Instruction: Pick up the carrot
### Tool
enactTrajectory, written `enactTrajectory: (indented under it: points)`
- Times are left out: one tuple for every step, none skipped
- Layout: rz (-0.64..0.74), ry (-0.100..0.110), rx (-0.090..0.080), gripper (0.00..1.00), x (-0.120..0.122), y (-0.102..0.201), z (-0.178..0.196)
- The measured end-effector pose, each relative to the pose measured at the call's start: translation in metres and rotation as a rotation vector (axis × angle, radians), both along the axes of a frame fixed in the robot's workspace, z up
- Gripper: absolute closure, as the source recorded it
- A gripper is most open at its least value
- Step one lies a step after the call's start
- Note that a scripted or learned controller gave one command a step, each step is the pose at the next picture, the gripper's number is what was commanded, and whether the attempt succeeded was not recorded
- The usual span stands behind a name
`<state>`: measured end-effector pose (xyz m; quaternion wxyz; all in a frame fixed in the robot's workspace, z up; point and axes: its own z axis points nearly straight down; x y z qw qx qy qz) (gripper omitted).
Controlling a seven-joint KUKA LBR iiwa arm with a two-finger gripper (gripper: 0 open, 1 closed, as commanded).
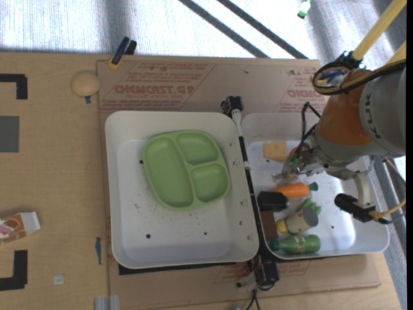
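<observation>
Bench (58, 173), tan board top: two white bins, left bin (129, 237) and right bin (371, 234) (side by side); wooden ball (84, 84); small carton (18, 226) at left edge.

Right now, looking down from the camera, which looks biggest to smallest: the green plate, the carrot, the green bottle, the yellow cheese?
1. Green plate, by far the biggest.
2. Green bottle.
3. Carrot, a little shorter than the bottle, so that's close.
4. Yellow cheese, smallest.

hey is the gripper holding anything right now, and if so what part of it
Nothing is visibly held. The gripper hangs just above the carrot, which lies on the right bin floor; whether they touch cannot be told.
</observation>
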<state>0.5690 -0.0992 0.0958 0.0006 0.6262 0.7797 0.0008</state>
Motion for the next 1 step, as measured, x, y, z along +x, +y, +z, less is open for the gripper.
enactTrajectory:
  points:
    - [-0.4,0.001,0.0,1.0,0.008,-0.0013,-0.0104]
